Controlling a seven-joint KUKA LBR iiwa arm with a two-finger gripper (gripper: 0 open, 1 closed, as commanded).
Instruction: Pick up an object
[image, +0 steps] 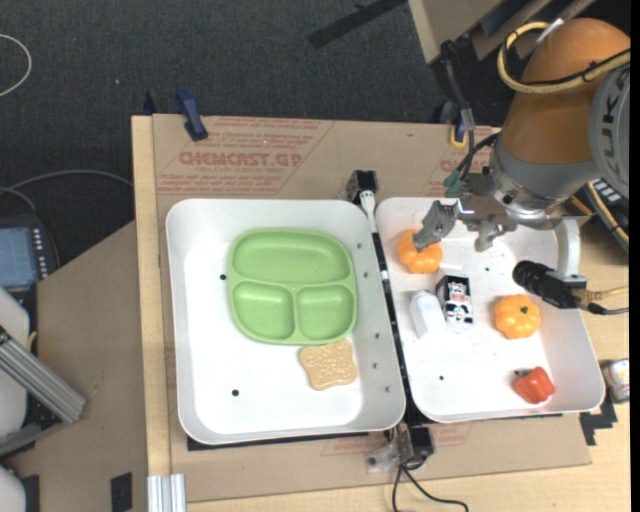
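Two shallow white bins side by side on a cardboard-topped bench (250, 150), viewed from above at a slant. Left bin (195, 300): green three-compartment plate (292, 285) near centre, w/ a tan, textured toast-shaped piece (330, 365) just beside its lower right corner, lying flat on the bin floor. Right bin (480, 395): five small objects. Orange pepper-like piece (419, 254) at upper left, close to the dividing wall. Small white object (424, 312) below it, w/ a black-and-white box (457, 300) just beside, to the right. Orange pumpkin-shaped piece (517, 316) further right, approx. mid-bin. Red pepper-like piece (535, 384) near the lower right corner, well apart from the rest.

Arm entering from the right, orange band (565, 70) above the grey wrist. Gripper (460, 228) over the upper part of the right bin — fingers spread wide, nothing between them. Left finger (431, 226) overlapping the upper edge of the orange pepper-like piece in this view; contact vs. merely above — cannot tell. Right finger (487, 234) above bare bin floor, apart from all objects. Black cylindrical part (548, 283) w/ cable at the right, overlapping the bin's edge region just above the pumpkin-shaped piece.
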